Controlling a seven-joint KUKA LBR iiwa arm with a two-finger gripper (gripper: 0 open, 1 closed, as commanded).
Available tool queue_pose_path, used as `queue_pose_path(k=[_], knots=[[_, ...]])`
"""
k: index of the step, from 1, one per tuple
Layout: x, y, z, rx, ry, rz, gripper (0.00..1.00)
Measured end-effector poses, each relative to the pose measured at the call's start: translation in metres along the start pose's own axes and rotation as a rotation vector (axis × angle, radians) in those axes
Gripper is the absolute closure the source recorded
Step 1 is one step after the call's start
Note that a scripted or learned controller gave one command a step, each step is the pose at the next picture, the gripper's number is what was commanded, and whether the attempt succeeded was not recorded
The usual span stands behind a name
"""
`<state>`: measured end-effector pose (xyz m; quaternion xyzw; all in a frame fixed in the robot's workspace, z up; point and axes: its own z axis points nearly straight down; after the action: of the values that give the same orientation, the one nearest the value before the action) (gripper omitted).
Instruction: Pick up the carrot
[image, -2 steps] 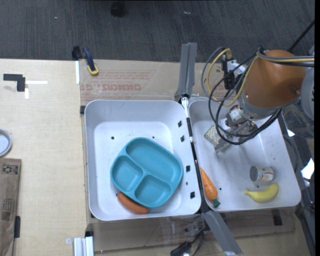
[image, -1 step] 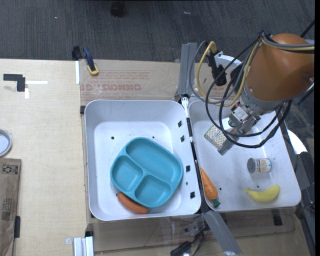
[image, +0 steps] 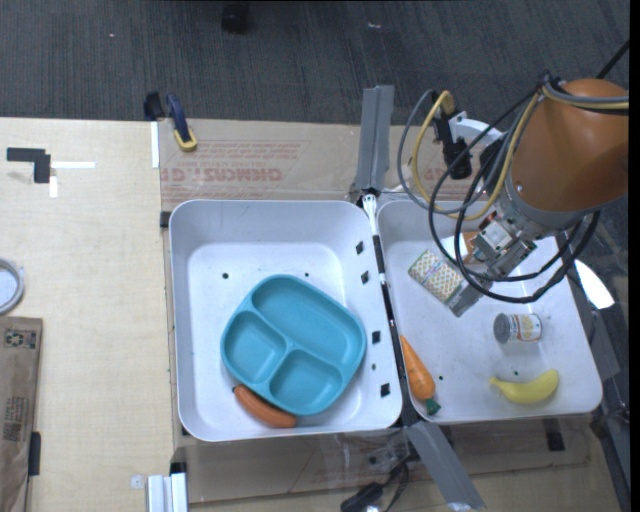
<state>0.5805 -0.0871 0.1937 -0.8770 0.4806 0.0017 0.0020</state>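
on the far left of the desk (image: 80, 420) lie a roll of tape (image: 8, 287) at the edge and a brown paper bag (image: 18, 395) below it. next comes the left bin (image: 190, 240), holding a blue divided plate (image: 292, 345) with an orange sausage-like piece (image: 264, 407) tucked under its lower rim, touching it. just across the divider, in the right bin (image: 580, 390), the carrot (image: 417, 374) lies against the left wall near the bottom corner, its tip pointing up and its green stub at the bottom. it sits well apart from the other things there: a patterned packet (image: 432, 274) higher up, a small can (image: 517, 327) on its side, and a banana (image: 526, 386) near the lower right. the arm (image: 580, 140) reaches in from the right, and its gripper (image: 470, 285) hangs above the upper middle of the right bin, just beside the packet. nothing is seen held, and whether the fingers are parted or closed cannot be told from this angle. the step in hand looks like the approach: the carrot is untouched and the gripper is still up and to the right of it. the next move would call for travelling down and left toward the wall, turning the wrist so the fingers straddle the carrot across its width, and descending with care, since the bin wall leaves little room on that side.
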Motion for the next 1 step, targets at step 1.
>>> queue_pose_path(k=[1], knots=[[0.0241,0.0246,0.0062,-0.001,-0.001,-0.153,0.0]])
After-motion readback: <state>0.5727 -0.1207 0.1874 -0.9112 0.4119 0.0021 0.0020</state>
